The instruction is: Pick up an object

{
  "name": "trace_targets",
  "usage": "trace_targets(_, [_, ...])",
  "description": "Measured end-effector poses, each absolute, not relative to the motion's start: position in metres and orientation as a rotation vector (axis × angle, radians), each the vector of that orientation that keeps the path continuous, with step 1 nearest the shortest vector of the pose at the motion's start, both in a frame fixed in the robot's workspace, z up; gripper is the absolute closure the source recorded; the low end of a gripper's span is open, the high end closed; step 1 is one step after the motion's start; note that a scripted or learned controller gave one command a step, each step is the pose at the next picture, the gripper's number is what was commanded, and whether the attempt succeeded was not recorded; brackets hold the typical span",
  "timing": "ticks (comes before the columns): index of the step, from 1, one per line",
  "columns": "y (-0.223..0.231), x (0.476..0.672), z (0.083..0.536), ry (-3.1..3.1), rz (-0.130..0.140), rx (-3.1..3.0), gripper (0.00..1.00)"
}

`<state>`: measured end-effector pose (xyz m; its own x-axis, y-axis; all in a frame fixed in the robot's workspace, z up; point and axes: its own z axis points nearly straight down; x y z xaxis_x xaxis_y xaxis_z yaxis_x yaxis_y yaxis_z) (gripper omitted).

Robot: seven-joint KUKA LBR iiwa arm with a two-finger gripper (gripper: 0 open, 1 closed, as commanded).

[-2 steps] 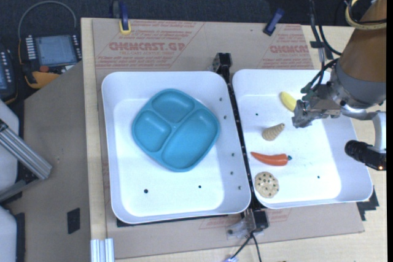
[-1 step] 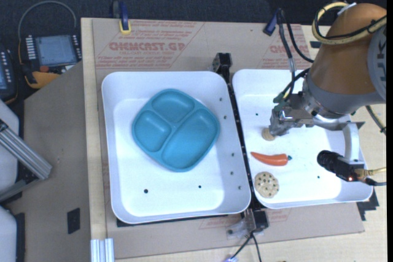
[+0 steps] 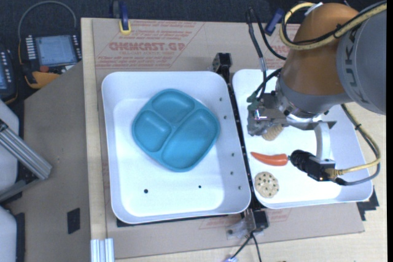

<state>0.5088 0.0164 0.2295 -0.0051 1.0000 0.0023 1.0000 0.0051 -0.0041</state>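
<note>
My gripper (image 3: 261, 118) hangs low over the left part of the right bin (image 3: 350, 132), with the grey and orange arm reaching in from the right. A tan object (image 3: 274, 130) shows just under and beside it, partly hidden. A red pepper-shaped piece (image 3: 269, 158) lies on the bin floor just below the gripper in the view. A round speckled cookie-like disc (image 3: 266, 184) rests near the bin's front left corner. In the left bin (image 3: 116, 144), a blue divided plate (image 3: 176, 129) lies flat.
The two bins meet at a dark divider (image 3: 236, 126) close to the gripper's left. A yellow clamp (image 3: 124, 24) sits at the board's back edge. A small screen device (image 3: 54, 49) stands off the bench at far left.
</note>
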Motion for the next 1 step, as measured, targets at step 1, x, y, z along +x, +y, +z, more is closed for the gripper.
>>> trace_targets(1, [0.069, 0.5002, 0.2369, -2.227, -0.002, -2.215, 1.0])
